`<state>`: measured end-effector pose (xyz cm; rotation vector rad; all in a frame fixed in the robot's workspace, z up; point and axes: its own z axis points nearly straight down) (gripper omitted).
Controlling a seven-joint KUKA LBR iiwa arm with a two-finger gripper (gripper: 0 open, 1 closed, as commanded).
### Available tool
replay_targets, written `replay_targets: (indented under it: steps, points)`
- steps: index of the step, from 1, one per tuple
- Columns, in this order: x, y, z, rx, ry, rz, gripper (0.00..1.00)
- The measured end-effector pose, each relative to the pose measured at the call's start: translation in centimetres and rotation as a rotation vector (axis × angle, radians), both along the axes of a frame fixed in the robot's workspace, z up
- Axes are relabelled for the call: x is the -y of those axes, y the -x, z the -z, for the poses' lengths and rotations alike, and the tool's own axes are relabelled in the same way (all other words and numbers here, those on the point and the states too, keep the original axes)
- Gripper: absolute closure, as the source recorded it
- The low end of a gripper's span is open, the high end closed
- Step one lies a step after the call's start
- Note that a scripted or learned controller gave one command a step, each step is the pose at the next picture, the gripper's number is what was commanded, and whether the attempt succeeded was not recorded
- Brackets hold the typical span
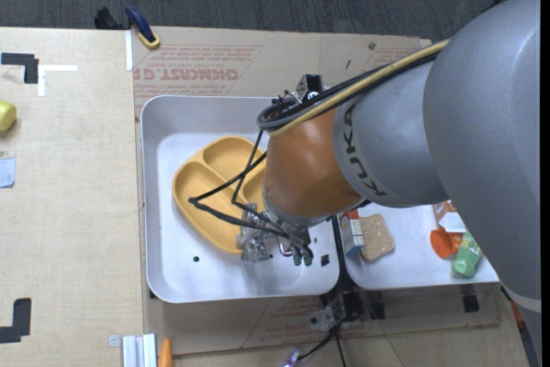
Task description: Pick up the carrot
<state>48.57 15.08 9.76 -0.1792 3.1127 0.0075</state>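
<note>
Camera view: carrot (442, 243) is the orange piece in the right bin (404, 271), at about 4 o'clock in frame, lying on the bin floor just beside a green item (466, 261) at its 4 o'clock; partly cut off by the arm's grey body (490, 116); a slice of bread (375, 238) sits at the carrot's 9 o'clock, well apart, with a small red-and-white packet (351, 233) touching the bread's left side; gripper (275, 249) is over the left bin (163, 211), low near its 5 o'clock corner, right at the edge of a yellow divided plate (206, 185); jaws hidden in cables and hardware, cannot tell if wide or narrow; nothing seen between them; step judged: approach not begun, carrot untouched; next move calls for lifting out of the left bin, crossing the divider toward 3 o'clock, lining up over the carrot clear of the green item; bench (69, 228) at 9 o'clock carries a yellow object (5, 116).
</note>
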Motion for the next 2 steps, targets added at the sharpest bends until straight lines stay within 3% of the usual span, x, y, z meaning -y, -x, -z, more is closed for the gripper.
replay_targets:
  steps: [1,2]
  points:
    - [-3.7,0.0,-4.6,-0.021,0.003,0.211,1.0]
    - [-0.8,0.7,-6.3,-0.023,0.0,0.599,1.0]
